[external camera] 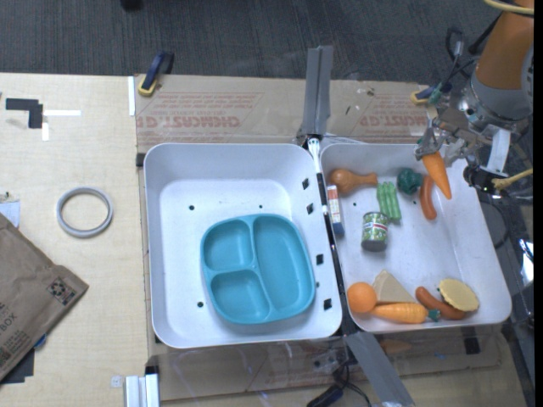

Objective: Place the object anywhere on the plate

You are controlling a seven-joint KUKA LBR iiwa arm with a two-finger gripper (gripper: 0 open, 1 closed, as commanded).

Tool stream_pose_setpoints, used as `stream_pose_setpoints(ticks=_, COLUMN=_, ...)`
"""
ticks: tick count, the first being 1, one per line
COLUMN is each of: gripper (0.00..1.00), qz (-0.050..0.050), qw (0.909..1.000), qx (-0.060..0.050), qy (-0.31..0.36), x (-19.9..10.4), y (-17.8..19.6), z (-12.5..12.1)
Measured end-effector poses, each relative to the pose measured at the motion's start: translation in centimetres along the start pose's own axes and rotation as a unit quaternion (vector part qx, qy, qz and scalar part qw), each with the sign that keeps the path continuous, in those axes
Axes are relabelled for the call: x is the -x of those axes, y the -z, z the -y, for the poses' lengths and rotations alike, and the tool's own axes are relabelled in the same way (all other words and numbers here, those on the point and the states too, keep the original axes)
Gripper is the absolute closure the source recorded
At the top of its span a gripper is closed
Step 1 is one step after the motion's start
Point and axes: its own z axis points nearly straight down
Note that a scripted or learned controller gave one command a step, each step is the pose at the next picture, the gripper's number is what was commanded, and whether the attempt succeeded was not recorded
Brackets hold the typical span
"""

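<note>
A carrot (437, 175) hangs tip-down between the fingers of the gripper (434, 149), which grips it at its broad upper end above the far right part of the right bin (490, 253). The carrot tilts, its point toward the near right, clear of the bin floor as far as the view tells. Above the gripper the wrist is a tangle of grey metal and cables; farther up sits the orange band (506, 32), and the arm (501, 66) enters from the far right corner, reaching down and slightly left.

Below the carrot a red chili pepper (427, 198) lies on the bin floor, with a dark green broccoli piece (409, 181) just to its left. Further left lie green beans (389, 201), a small can (375, 231) and a brown pear-shaped gourd (352, 179). Along the near edge sit an orange (361, 297), a tan wedge (392, 288), a second carrot (400, 313), a sausage (437, 302) and a round biscuit-like piece (458, 294).

The blue plate (257, 268), divided into three compartments, rests in the left bin (170, 227), well apart from the gripper. On the bench (68, 142) to the left lie a tape ring (85, 211) and a brown paper bag (30, 291).
</note>
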Motion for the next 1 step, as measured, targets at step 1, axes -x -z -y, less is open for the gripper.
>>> stream_pose_setpoints(ticks=1, gripper=1.00, qz=-0.001, qw=0.9681, qx=0.002, qy=0.250, x=-3.73, y=-2.39, z=9.48)
